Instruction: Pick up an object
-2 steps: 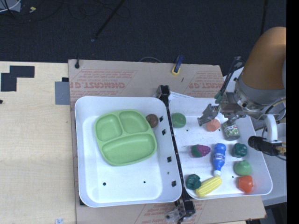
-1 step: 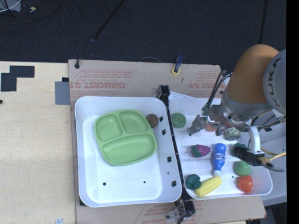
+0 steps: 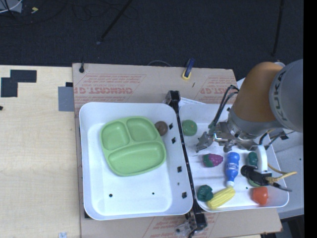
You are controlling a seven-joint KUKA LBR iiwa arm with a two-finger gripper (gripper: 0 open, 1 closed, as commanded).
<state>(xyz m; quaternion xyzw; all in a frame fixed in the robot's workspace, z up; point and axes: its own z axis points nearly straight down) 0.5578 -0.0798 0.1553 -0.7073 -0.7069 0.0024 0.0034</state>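
Observation:
My gripper (image 3: 204, 144) hangs over the right bin (image 3: 277, 202), just above and left of a magenta and green toy (image 3: 212, 159). A green ball (image 3: 188, 127) lies up and left of the gripper, close to the bin's left wall. To the right of the magenta toy stands a blue bottle with a white cap (image 3: 231, 166). A yellow corn cob (image 3: 221, 197), a dark green toy (image 3: 204, 192) and a red tomato (image 3: 259, 195) lie along the bin's near edge. A teal object (image 3: 252, 158) sits partly behind the wrist hardware.
The left bin (image 3: 94, 182) holds a light green divided plate (image 3: 132, 146) with a small brown ball (image 3: 161, 128) at its upper right corner. A black divider (image 3: 181, 152) runs between the bins. The arm's orange band (image 3: 257, 93) hangs over the right bin's far side.

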